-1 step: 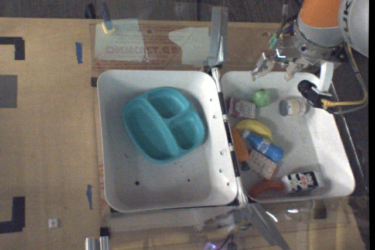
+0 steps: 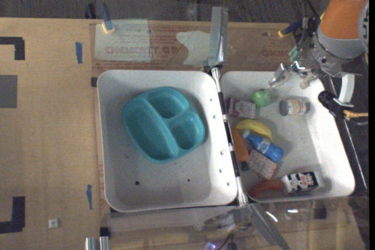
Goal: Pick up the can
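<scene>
The can [image 2: 292, 106], a small grey cylinder, lies on its side in the back half of the right bin [image 2: 328, 149]. My gripper [image 2: 290, 80] hangs near the bin's back edge, just behind the can and apart from it. Its two metal fingers [image 2: 279, 77] are spread open with nothing between them. The grey arm with its orange band [image 2: 345, 14] comes in from the upper right.
A green ball [image 2: 262, 96] and a pink-and-white pack [image 2: 243, 108] lie left of the can. In front of them are a banana [image 2: 254, 127], a blue bottle [image 2: 265, 147], a carton [image 2: 262, 164] and a black-and-white bottle [image 2: 301, 182]. The left bin [image 2: 117, 184] holds a teal divided plate [image 2: 164, 123].
</scene>
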Motion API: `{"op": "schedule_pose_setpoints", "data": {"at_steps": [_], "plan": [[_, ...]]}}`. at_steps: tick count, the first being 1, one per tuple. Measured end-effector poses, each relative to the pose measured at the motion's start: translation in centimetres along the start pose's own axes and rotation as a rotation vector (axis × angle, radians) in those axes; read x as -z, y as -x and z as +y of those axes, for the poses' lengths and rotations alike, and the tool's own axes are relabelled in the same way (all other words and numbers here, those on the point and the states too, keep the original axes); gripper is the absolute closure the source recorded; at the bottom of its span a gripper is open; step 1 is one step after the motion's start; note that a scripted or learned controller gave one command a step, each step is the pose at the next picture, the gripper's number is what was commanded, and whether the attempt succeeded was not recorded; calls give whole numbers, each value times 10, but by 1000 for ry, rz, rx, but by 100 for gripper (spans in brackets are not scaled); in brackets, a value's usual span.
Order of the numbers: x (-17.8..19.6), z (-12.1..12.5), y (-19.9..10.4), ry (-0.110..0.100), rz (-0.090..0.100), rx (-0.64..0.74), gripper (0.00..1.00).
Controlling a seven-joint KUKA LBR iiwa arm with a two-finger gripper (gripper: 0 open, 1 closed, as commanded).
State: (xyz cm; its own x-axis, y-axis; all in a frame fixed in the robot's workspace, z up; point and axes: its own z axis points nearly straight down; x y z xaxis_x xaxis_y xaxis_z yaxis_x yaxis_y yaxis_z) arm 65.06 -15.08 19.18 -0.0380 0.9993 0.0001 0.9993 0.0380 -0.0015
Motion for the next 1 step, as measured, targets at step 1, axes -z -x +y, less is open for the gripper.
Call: {"op": "schedule_pose_setpoints", "data": {"at_steps": [1], "plan": [[-67, -36, 52, 0, 0, -61, 0]]}}
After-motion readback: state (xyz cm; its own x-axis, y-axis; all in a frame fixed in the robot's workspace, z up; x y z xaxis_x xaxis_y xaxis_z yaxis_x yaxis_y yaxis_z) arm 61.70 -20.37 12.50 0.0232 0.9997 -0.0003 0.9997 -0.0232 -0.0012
